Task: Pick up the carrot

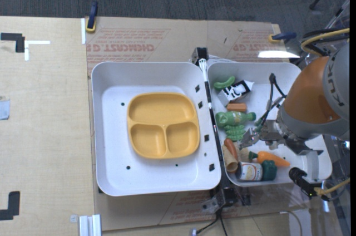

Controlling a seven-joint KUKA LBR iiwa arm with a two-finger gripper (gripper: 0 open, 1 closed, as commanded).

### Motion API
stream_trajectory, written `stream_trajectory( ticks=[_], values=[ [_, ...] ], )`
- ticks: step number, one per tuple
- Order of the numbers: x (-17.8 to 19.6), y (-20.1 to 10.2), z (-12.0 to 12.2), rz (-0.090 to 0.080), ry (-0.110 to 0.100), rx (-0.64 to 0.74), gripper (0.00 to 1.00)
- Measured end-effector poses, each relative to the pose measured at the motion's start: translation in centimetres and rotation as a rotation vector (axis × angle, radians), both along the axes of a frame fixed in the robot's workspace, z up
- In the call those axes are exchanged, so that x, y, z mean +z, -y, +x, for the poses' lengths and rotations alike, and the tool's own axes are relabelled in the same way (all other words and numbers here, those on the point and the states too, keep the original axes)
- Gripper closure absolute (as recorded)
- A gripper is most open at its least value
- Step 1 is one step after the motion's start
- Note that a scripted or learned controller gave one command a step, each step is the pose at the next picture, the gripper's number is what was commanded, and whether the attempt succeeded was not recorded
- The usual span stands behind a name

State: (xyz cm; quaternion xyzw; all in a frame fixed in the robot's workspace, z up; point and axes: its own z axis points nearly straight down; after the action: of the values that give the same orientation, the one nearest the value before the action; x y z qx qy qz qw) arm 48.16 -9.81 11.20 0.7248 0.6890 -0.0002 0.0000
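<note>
The carrot (pixel 271 158), orange with a small green top at its left end, lies on its side near the front of the right bin (pixel 261 69). My gripper (pixel 250 138) hangs low over that bin, just above and to the left of the carrot's green end, beside a pile of green toy vegetables (pixel 235 124). Nothing shows between the gripper and the carrot. The grey arm with its orange band (pixel 312 97) reaches in from the right and covers the bin's right part.
A yellow three-part plate (pixel 164 124) sits in the left bin (pixel 111 134). Around the carrot lie a bottle (pixel 253 172), a brown cone-shaped toy (pixel 230 155), a small orange piece (pixel 236 108), a green curved toy (pixel 225 83) and a black-and-white packet (pixel 239 89).
</note>
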Motion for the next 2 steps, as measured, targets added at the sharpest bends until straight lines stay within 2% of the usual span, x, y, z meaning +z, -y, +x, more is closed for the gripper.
stream_trajectory(
  ticks=[1, 2],
  values=[
    [-1.95, 4.74, -0.33, 0.000, 0.000, 0.298, 0.00],
    [-1.02, 4.70, -0.09, 0.001, 0.004, 0.297, 1.00]
  ],
)
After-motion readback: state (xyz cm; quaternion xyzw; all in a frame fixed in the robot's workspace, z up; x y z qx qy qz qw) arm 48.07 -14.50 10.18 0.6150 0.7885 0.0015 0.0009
